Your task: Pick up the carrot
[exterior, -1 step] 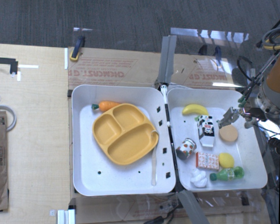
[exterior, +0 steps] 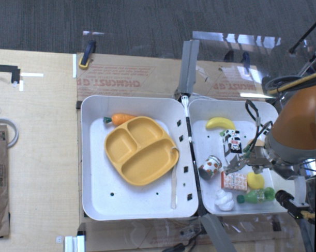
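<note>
The carrot (exterior: pixel 122 118) lies in the left bin (exterior: pixel 92 162), touching the far rim of the yellow plate (exterior: pixel 140 150), green end pointing away from the plate. The pincer (exterior: pixel 238 163) hangs over the right bin, well apart from the plate, among a banana (exterior: pixel 220 123), a red packet (exterior: pixel 234 181) and a lemon (exterior: pixel 255 180); how wide it stands cannot be told. A descent here would likely snag clutter. At the plate, a finger could land on its rim and knock the carrot aside.
</note>
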`<state>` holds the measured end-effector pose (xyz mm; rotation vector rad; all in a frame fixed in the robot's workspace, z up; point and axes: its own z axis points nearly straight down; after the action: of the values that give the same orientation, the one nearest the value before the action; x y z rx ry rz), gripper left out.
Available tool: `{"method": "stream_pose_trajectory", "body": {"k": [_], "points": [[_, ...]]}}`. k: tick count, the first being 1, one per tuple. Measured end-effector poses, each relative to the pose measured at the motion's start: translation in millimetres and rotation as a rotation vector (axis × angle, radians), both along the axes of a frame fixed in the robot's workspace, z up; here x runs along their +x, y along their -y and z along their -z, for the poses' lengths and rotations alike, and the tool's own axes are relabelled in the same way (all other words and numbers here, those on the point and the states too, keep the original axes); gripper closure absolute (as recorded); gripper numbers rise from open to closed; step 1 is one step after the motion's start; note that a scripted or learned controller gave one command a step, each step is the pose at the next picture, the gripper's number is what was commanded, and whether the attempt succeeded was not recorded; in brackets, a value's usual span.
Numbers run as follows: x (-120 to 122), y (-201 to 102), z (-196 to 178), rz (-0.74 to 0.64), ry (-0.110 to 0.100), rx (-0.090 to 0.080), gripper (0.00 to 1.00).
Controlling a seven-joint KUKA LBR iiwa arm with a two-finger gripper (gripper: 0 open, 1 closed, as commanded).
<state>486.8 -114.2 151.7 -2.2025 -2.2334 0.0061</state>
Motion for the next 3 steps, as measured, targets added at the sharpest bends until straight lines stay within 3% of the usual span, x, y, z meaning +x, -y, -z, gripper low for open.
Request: {"method": "stream_pose_trajectory", "body": {"k": [1, 2, 3], "points": [[-8.5, 10.8, 63.0, 0.038, 0.001, 0.0, 0.0], [-8.1, 11.7, -10.6, -0.076, 0.002, 0.0, 0.0], [13.7, 14.8, -5.6, -0.085, 0.002, 0.0, 0.0]]}}
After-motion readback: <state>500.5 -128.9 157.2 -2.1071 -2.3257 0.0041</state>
